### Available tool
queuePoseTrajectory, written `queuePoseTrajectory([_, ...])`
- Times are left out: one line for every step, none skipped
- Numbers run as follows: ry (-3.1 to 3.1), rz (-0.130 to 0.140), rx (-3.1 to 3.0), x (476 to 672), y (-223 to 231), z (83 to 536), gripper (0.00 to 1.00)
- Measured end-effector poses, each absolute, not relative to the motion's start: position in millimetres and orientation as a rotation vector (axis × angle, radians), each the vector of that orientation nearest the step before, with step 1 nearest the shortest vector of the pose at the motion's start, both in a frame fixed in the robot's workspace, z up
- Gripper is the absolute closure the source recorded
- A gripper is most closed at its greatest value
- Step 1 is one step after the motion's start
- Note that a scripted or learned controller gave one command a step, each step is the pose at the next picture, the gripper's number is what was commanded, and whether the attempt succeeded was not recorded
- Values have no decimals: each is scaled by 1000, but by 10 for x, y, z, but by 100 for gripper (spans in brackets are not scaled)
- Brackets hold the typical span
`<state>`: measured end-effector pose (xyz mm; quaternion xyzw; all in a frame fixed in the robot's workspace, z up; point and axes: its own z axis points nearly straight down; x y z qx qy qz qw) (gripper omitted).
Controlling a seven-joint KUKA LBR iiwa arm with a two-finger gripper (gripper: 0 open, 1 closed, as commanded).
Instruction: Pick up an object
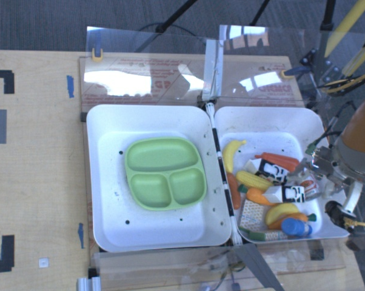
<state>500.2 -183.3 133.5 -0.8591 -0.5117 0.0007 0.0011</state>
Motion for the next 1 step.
queuePoseTrajectory([-1563, -6, -2718, 5016, -1937, 943, 0])
